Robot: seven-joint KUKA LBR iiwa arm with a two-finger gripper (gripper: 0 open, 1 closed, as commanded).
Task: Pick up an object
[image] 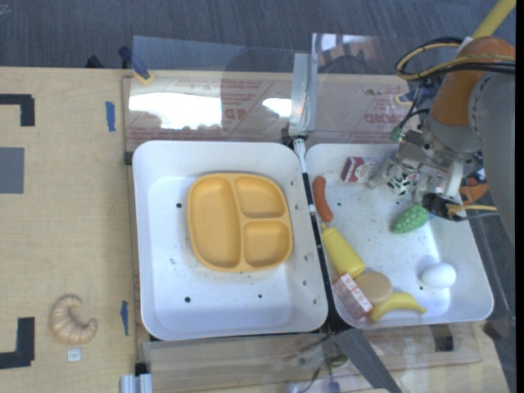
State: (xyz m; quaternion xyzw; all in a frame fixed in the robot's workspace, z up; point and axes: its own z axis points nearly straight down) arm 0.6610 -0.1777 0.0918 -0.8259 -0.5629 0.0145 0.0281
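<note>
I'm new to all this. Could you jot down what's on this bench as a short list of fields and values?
left bin: shallow white bin holding a yellow three-compartment plastic plate
right bin: shallow white bin with a red toy sausage, yellow bottle, yellow toy banana, white egg, bumpy green toy
arm: gripper low over the right bin's far side
bench, outside the bins: tan toy croissant

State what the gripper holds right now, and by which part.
It cannot be told. The gripper sits low in the right bin, just above the green object; the view shows nothing clearly in its grasp.
</note>
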